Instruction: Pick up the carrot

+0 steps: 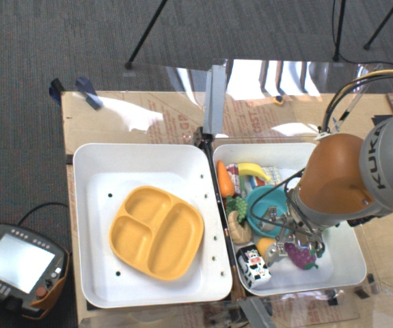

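1. Camera view: the carrot (pixel 223 178) is lying lengthwise against the left wall of the right bin (pixel 350 265), just beside a banana (pixel 253 171) and near a teal bowl (pixel 268 203).
2. The claw (pixel 288 241) is hanging low over the bin's middle, near purple grapes (pixel 301 256), apart from the carrot; its open-or-closed state cannot be told.
3. Judgement: the carrot is looking like light, stiff, smooth plastic, possibly slippery. Gripping across its thicker middle seems safest, though the wall is crowding one side.

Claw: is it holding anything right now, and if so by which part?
Cannot be told. The claw sits low in the right bin near the grapes; the carrot lies apart, untouched, by the bin's left wall.
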